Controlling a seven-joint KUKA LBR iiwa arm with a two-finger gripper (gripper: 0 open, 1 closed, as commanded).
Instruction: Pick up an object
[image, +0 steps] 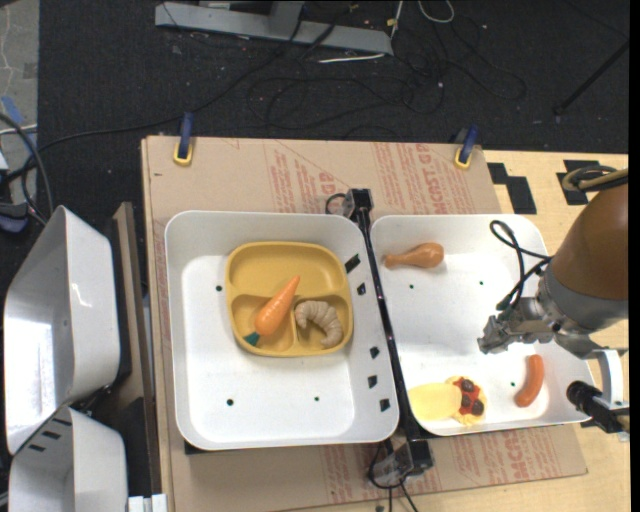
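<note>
In the left bin (200, 400) a yellow divided plate (290, 262) sits toward the far side, with a toy carrot (277, 306) lying slantwise in its left compartment and a pale curled shrimp (320, 320) in the compartment to its right. Across the divider, in the right bin (440, 320), a toy drumstick (416, 257) lies at the far side, its long axis running left to right. At the near edge lies a flat yellow piece with a small red-and-dark cluster on its right end (447, 400). Farther right, the gripper (503, 333) hangs low over the bin floor at the end of the grey and orange arm (600, 260); whether it is spread or closed cannot be told from this slant, and nothing is visibly caught in it. The nearest candidate looks to be the toy sausage (530, 381), which lies just to the near-right of the gripper, apart from it, with its long axis running near to far and leaning slightly right at the far end. A grasp there would probably call for a short shift toward the near-right and a closing direction across that axis. The bin's right wall stands close, so room on that side seems tight.
</note>
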